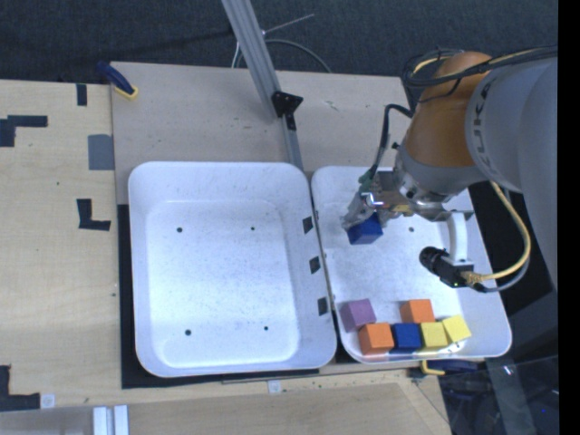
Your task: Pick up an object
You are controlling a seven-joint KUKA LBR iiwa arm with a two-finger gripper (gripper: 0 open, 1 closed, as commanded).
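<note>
Holding: blue cube (365, 231) clamped between fingers of gripper (364, 214), over right bin (399, 263), near its far left corner
Cube: matte, sharp-edged, dark blue
Arm: grey (517, 107), orange band (441, 120) above wrist, reaching in from right, gripper pointing down-left
Bins: white, shallow, rounded corners, speckled; left bin (222, 261) beside right one
Near edge of right bin: purple block (357, 312), two orange blocks (375, 336), blue block (407, 335), yellow blocks (444, 332), packed together
Bench: pale wood (54, 270)

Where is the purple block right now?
The small purple cube sits in the right white bin, near its front left corner, at the left end of the cluster of blocks, just above the orange cube.
</note>
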